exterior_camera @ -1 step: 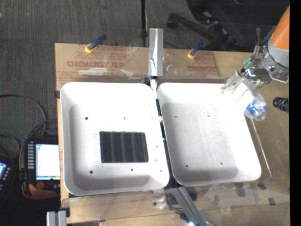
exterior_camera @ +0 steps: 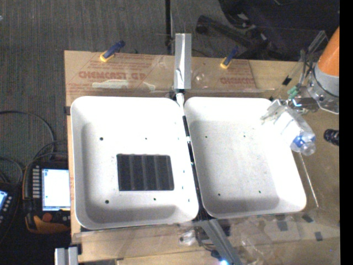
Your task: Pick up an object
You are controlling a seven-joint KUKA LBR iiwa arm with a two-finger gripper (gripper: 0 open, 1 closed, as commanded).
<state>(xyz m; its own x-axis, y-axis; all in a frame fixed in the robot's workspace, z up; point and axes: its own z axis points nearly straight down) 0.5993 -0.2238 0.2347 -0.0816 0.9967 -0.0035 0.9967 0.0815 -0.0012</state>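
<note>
Because the gripper [exterior_camera: 289, 105] sits over the far right corner of the right bin [exterior_camera: 242, 164], tangled in this slanted view with cables and brackets at the wrist, I cannot tell whether it is open or closed, nor whether it truly has hold of anything. A clear bottle [exterior_camera: 298, 134] with a bluish end lies or hangs just below it, tilted, its lower end across the bin's right rim and partly over the bench [exterior_camera: 325, 186]. That placement is the main risk: if the bottle is only nudged or loosely pinched, it can slide outward off the rim and land on the bench, beyond the bin, where another try would probably not reach it. Clear, smooth plastic is likely slippery and light, so a grip near one end could let it swing or twist free as the arm [exterior_camera: 331, 65] lifts. A push downward against the sloped bin wall could also squash the bottle or skid it away instead of seating it. The other candidate, a dark ribbed slab [exterior_camera: 145, 172], lies flat on the floor of the left bin [exterior_camera: 94, 148], well apart from the gripper; being so low and flat, it looks hard to get a purchase on
</note>
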